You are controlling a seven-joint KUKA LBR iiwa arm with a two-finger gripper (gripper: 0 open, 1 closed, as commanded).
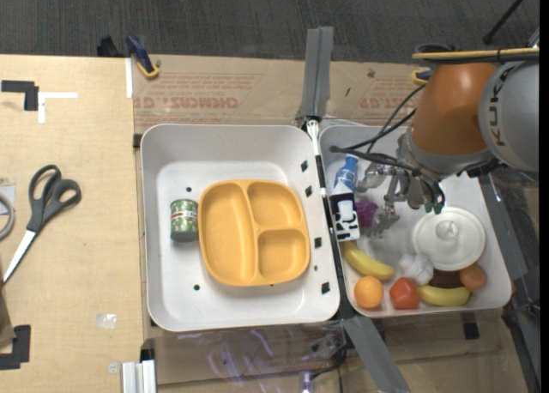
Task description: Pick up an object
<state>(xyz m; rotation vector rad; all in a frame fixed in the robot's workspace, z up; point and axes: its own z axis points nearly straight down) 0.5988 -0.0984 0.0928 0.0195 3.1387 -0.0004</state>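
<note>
Hovering my tool low over right bin, upper middle; whether spread or pressed together, cannot tell, nothing seen pinched. Nearest candidate: purple object, just beside tool at 9 o'clock. Banana lies toward 7 o'clock, long axis running 10 to 4. White lidded pot near at 4 o'clock. Judgement: purple object needs shortest shift.

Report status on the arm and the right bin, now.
Gripper low over right bin, nothing seen between its fingers. Purple object beside it, white lidded pot on its other side. Bananas, orange nearer front.
</note>
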